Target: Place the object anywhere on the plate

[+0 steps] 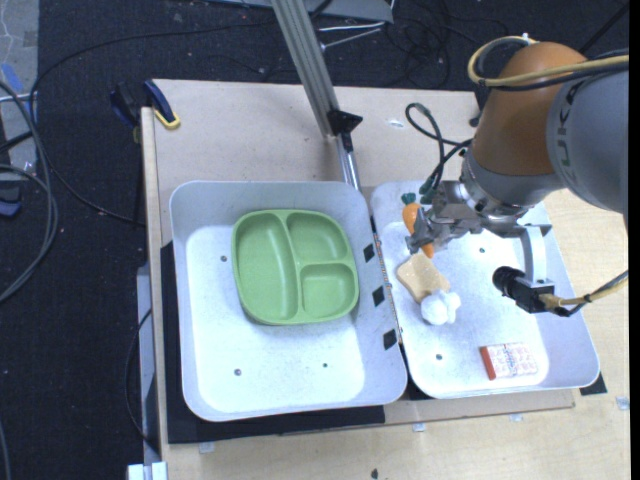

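Note:
A green plate (296, 266) with three compartments lies in the left bin (205, 368). In the right bin (560, 368) a tan wedge-shaped piece (422, 277) lies near the left wall, with a white lumpy object (439, 309) touching its lower edge. An orange object (411, 214) sits just above them, partly hidden by the gripper. My gripper (428, 236) hangs low over the upper left of the right bin, directly above the tan piece's top end.
A small red and white box (511, 360) lies in the right bin's lower right. A black cable fitting (520, 288) hangs off the arm over that bin. A metal pole (312, 58) slants down to the bins' upper junction.

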Action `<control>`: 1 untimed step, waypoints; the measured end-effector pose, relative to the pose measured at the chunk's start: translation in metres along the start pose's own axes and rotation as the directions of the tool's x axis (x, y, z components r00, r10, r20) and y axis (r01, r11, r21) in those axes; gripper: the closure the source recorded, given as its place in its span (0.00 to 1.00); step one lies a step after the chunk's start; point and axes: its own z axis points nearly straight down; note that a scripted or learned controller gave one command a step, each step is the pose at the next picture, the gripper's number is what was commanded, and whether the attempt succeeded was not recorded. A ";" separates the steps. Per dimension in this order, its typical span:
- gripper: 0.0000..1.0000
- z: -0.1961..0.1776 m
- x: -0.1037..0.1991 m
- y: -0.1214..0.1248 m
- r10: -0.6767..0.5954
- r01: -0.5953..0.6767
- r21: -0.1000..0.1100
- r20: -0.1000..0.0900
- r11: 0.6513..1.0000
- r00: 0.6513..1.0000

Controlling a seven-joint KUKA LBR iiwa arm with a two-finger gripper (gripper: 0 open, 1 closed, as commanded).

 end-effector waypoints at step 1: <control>1.00 -0.006 0.052 -0.010 -0.001 0.001 -0.001 0.000 1.000 1.000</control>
